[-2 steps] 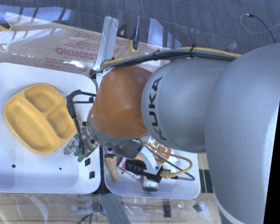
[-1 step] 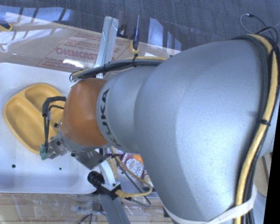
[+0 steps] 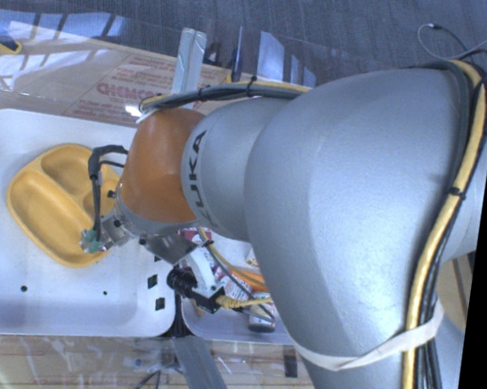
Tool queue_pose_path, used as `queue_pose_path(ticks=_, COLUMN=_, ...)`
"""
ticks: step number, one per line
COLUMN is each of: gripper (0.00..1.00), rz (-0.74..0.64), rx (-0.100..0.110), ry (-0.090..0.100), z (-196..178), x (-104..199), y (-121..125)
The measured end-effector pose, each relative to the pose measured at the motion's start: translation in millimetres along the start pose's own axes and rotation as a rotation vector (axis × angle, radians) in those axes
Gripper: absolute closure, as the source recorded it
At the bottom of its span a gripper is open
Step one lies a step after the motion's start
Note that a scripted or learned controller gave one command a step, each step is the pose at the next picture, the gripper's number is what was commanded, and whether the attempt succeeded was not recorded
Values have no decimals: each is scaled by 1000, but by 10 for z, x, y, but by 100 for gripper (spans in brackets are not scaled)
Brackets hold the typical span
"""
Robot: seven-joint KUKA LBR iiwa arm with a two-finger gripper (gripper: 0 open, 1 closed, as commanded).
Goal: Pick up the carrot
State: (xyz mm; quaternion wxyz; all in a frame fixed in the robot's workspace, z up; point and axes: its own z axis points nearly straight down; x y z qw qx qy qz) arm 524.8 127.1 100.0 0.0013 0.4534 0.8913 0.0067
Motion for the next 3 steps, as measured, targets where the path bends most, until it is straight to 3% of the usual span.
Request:
queue_pose_path(ticks=1, gripper=100, rz=-204, rx=12, ry=-4, z=77, x=125, y=237)
queue_pose_path(ticks=2, gripper=100, rz=-157, rx=14, ry=-3, z=-586, x=-436, y=436)
queue_pose_path(ticks=3, gripper=100, rz=-165, rx=16, ry=-2, z=100, x=216, y=843)
